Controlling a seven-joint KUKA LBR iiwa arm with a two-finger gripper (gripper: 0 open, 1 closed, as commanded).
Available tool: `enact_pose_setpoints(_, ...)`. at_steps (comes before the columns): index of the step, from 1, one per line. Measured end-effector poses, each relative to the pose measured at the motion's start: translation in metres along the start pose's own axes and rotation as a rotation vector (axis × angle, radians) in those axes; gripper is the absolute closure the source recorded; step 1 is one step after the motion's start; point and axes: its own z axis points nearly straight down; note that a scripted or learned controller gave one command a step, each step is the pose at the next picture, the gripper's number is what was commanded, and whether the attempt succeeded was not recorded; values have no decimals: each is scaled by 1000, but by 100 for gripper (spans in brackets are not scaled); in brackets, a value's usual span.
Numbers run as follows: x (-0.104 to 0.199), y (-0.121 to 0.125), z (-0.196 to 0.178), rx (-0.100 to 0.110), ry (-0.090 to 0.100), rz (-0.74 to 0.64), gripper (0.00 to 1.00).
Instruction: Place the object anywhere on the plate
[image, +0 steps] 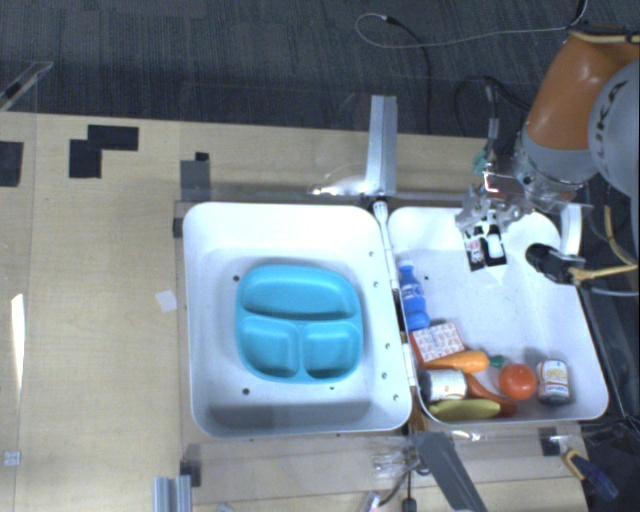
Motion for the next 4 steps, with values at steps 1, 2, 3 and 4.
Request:
enact_pose_setpoints(1, 76, -25, 34, 1, 3, -122, 100)
enact_pose_setpoints(2, 76, -24, 34, 0, 3, -122, 0)
enact_pose_setpoints(3, 77, -23, 22, -5, 4, -124, 100)
enact_pose_setpoints(4, 98, -113, 33, 0, 3, -287, 100)
